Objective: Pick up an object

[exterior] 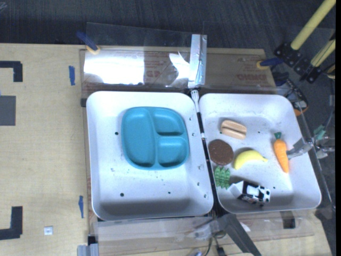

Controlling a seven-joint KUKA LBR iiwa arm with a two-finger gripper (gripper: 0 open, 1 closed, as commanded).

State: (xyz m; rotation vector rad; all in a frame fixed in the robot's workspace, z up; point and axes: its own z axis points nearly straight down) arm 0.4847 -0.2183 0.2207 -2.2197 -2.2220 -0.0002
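Objects for picking: six toy items are seen in the right bin (298, 188), none lifted.
Carrot (281, 154): laid near the bin's right edge, green top toward the far edge.
Banana (248, 158): placed near the bin's middle, just left of the carrot.
Brown disc (220, 151): set by the bin's left edge, touching or nearly touching the banana.
Hot dog bun (233, 128): found toward the far left part of the bin, apart from the disc.
Green leafy piece (222, 177): located just in front of the disc, by the left edge.
Black-and-white cow (255, 193): laid near the bin's near edge, right of the green piece.
Left bin (101, 159): occupied by a blue divided plate (155, 137), placed centrally toward the far edge.
End effector: whether it is spread or pressed together cannot be told.
Table (37, 143): both bins are carried side by side, touching along their shared edge.
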